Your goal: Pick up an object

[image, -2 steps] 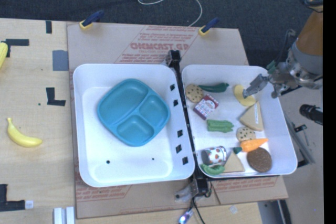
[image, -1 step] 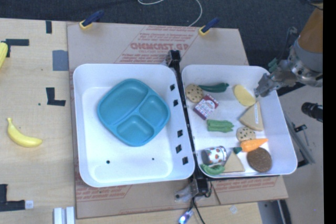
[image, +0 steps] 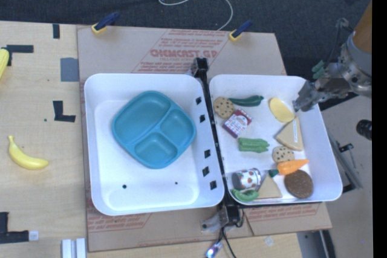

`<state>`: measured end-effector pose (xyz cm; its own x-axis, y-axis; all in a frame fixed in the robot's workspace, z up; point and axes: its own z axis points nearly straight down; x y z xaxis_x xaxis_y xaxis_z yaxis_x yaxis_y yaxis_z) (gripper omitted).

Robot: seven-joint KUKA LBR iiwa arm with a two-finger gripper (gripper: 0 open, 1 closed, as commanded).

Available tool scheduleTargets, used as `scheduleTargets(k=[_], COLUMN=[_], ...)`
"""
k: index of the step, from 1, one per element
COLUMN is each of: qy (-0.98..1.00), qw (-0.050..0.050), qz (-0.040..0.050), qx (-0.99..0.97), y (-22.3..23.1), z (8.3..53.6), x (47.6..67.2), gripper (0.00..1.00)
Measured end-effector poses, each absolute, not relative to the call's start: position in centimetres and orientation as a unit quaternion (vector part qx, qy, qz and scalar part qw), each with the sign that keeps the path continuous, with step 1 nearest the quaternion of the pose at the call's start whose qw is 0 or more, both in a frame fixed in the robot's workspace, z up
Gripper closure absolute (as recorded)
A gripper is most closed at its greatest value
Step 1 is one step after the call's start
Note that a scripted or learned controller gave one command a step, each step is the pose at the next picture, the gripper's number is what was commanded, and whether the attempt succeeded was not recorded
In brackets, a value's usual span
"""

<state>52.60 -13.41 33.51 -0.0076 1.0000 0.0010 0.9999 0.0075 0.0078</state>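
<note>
A grey robot arm reaches in from the right over the right-hand bin [image: 326, 148] of two shallow white bins on a table [image: 36, 124], its pincer [image: 304, 99] hovering at the bin's upper right corner; whether it is spread or pressed together cannot be told from this angle, and nothing is seen held in it. The nearest candidate for pickup, a yellow oval piece [image: 280, 109] of toy food, lies just beside and below the pincer, near the bin's far wall. Around it sit a cookie [image: 223, 107], a dark green pepper [image: 245, 101], a red packet [image: 236, 123], a green pod [image: 253, 144], a wedge of cheese or bread [image: 290, 137], a second cookie [image: 282, 154], an orange carrot [image: 292, 167] and a brown round patty [image: 299, 184]. The left bin [image: 97, 190] carries a blue divided plate [image: 153, 129]; a yellow banana [image: 25, 157] rests on the table well apart to the left. The yellow piece looks like light, stiff plastic with a smooth, possibly slippery skin, so it would likely tolerate a firm squeeze but could squirt out of a shallow grip. Closing across its narrower width, near the middle and low on its sides, appears the surest hold, with the neighbouring wedge close enough to crowd one finger.
</note>
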Motion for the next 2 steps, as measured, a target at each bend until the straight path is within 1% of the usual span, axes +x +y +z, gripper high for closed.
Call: scheduleTargets(k=[1, 2], qy=[0.709, 0.710], qw=[-0.002, -0.001], qz=[-0.0010, 0.0001], qx=[0.705, 0.704], y=[-7.6, 0.4], z=[31.2, 32.0], x=[49.7, 50.0], gripper=[1.00, 1.00])
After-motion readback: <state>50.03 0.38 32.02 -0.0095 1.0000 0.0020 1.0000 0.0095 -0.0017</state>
